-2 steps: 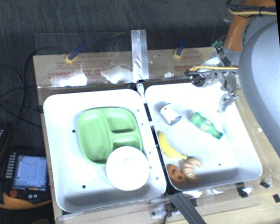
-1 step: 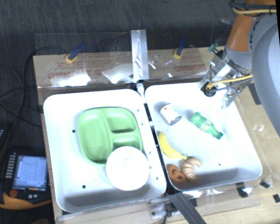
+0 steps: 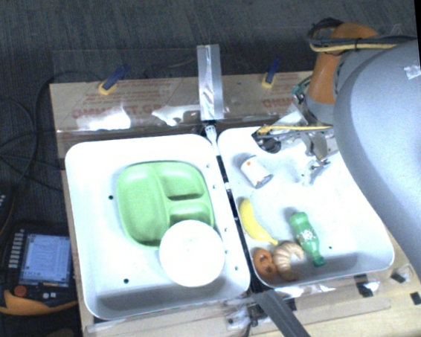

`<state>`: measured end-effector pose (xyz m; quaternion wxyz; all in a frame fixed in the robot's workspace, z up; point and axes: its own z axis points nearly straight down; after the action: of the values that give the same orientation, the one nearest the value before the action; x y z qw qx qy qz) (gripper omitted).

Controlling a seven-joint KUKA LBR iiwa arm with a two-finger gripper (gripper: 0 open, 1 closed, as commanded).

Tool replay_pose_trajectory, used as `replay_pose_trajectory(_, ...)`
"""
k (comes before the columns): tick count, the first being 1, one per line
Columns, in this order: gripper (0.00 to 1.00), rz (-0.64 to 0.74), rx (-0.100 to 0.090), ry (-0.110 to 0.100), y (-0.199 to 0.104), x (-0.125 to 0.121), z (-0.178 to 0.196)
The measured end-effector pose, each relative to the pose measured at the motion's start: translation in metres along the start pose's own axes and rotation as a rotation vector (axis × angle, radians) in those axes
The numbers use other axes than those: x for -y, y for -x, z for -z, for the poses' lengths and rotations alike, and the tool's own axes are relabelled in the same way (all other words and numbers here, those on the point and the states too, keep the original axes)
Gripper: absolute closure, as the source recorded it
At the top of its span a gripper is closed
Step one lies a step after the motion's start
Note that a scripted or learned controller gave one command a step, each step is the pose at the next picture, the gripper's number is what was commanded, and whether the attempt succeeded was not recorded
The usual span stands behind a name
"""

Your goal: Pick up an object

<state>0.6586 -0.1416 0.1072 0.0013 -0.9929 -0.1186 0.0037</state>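
In the right bin (image 3: 364, 208), upper end, the gripper (image 3: 317, 153) hovers low, nothing visibly between its fingers; can't tell if they're apart or together. Nearest candidate, a small white cup (image 3: 255, 170), lies on its side near the gripper at its 9 o'clock, long axis roughly 10-to-4. Banana (image 3: 254, 223) and green bottle (image 3: 305, 238) sit farther off, toward 7 and 6 o'clock.

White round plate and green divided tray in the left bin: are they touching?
Touching. The camera view shows the white round plate overlapping the near right corner of the green divided tray, with no gap.
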Motion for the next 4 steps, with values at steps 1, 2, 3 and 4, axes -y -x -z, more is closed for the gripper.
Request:
replay_pose_trajectory(1, 0.0, -0.031, -0.004, 0.001, 0.021, 0.035, 0.024)
replay_pose_trajectory(2, 1.0, -0.028, -0.001, -0.003, 0.022, 0.035, 0.032)
replay_pose_trajectory(3, 0.0, -0.028, 0.0, -0.003, 0.022, 0.035, 0.032)
replay_pose_trajectory(4, 1.0, -0.026, 0.003, -0.006, 0.022, 0.035, 0.04)
